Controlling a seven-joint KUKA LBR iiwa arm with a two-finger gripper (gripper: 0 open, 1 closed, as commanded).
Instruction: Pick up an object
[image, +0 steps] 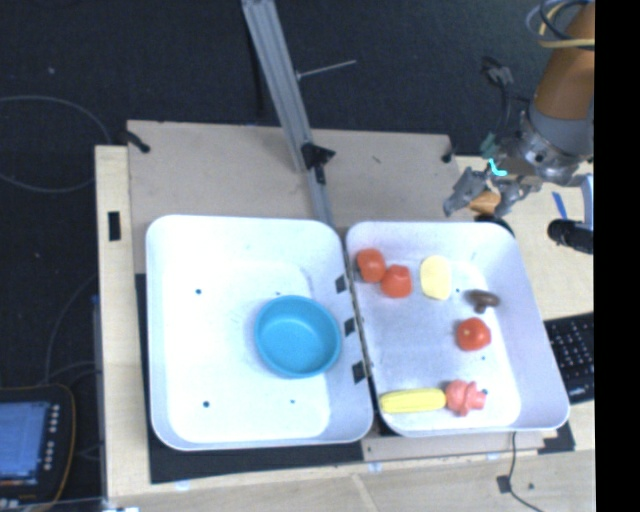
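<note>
A robotics lab. A grey and orange arm (562, 95) reaches over a plywood bench (220, 170) carrying two white bins (200, 260). Cables (50, 110) trail on dark floor; a pendant screen (30, 440) and keyboard (572, 352) flank the bench edges.

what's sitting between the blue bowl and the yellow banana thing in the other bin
In the camera view, only bare white bin floor and the two bins' adjoining rims lie between the blue bowl and the yellow banana-shaped piece.
</note>
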